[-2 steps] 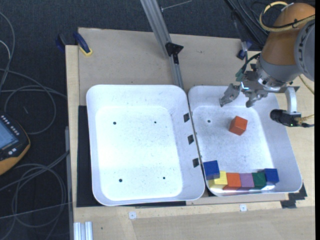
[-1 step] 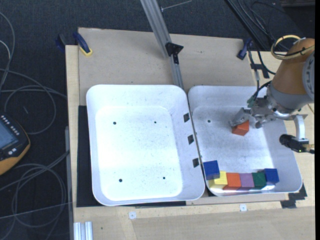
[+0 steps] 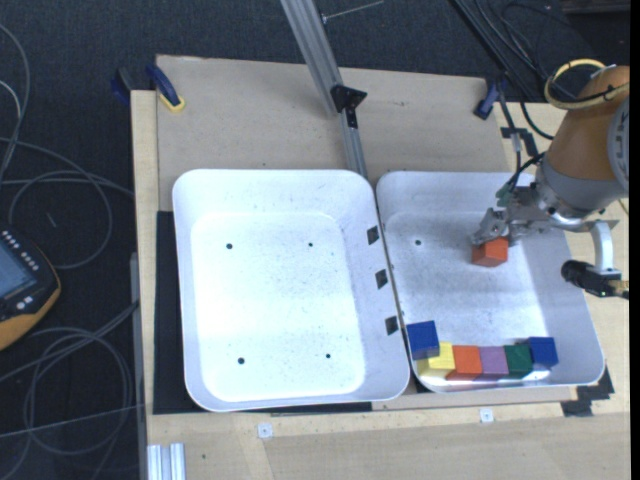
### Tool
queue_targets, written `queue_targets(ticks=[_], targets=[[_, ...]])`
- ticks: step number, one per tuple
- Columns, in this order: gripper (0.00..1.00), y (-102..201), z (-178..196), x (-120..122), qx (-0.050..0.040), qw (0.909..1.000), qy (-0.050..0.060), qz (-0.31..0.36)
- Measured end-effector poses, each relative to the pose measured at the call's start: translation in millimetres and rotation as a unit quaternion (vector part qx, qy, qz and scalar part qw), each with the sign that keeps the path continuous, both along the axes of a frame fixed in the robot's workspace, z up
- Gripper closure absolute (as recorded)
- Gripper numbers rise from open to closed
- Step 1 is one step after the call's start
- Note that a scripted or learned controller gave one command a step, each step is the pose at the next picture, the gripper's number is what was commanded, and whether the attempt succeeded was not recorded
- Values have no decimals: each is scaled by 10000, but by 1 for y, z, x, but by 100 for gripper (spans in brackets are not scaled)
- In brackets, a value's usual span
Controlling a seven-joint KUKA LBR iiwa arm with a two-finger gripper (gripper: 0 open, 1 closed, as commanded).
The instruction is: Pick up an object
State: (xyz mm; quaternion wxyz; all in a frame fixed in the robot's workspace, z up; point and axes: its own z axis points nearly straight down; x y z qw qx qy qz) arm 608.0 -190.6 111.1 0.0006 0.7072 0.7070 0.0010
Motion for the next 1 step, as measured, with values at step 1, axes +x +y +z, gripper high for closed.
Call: queue_targets(ticks=[1], targets=[[100, 0, 10, 1, -2, 10000, -12, -1]])
